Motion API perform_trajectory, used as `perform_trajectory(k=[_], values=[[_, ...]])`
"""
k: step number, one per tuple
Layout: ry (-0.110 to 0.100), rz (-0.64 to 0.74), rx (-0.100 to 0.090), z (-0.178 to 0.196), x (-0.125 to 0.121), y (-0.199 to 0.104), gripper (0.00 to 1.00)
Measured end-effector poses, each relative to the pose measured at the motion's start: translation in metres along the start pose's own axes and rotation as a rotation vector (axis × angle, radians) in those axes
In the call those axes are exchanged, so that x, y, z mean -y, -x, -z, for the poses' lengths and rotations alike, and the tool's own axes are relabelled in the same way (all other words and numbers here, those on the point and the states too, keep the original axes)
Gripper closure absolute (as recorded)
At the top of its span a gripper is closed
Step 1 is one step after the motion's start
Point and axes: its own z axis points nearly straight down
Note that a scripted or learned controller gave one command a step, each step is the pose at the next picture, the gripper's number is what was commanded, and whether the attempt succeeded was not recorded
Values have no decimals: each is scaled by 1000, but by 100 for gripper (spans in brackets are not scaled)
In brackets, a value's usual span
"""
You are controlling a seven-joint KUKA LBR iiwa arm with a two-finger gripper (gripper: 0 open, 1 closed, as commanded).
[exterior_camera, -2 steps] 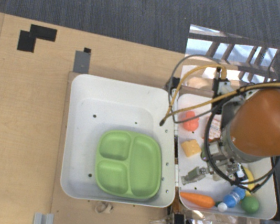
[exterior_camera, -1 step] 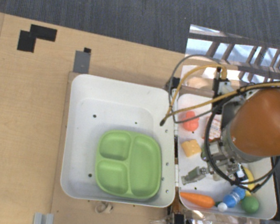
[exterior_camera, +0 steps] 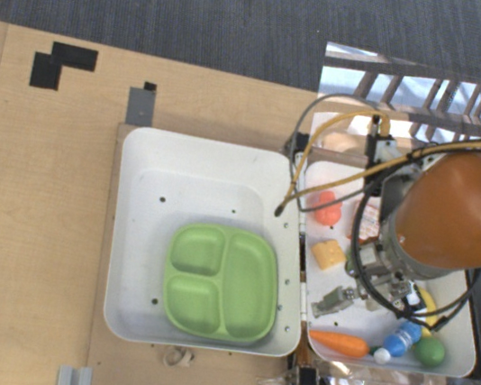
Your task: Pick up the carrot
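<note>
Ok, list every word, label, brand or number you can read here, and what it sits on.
None can be read.
The blue bottle beside the carrot has a white band: too small and blurred to tell any print.
The black blocks on the bench carry no characters.

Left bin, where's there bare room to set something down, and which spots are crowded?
Left bin: bare floor along its far side and left wall, around the green divided plate. Right bin is crowded: carrot, blue bottle, green ball, yellow block and the arm above.
</note>
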Motion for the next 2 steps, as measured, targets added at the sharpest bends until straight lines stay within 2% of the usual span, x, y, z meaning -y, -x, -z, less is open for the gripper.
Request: perform_trajectory(k=[1,2], values=[[6,164,0,-75,-15,-51,0],[-2,734,-4,-109,-16,-66,0]])
